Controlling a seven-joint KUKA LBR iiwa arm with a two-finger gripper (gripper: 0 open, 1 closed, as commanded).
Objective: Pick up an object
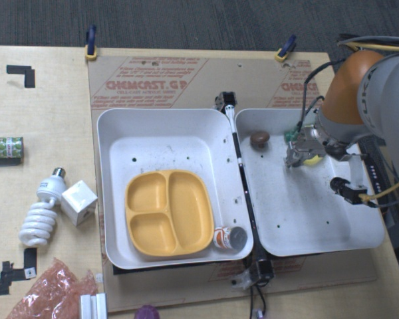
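My gripper (294,157) is low in the far part of the right bin (319,234), reaching in from the right. A small yellow object (313,158) lies right beside it, partly hidden under the wrist. A brown rounded object (259,139) rests near the bin's far left corner, a short way left of the gripper. In the left bin (113,178) lie a yellow divided plate (169,212) and, at the near right corner, a small bottle (228,238) on its side.
The arm's grey body and orange band (352,88) hang over the right bin's far right side, with cables trailing. Off the bins at left lie a spiral light bulb (41,212), a white cube (78,202), a green can (8,149) and a pink mesh bag (50,294).
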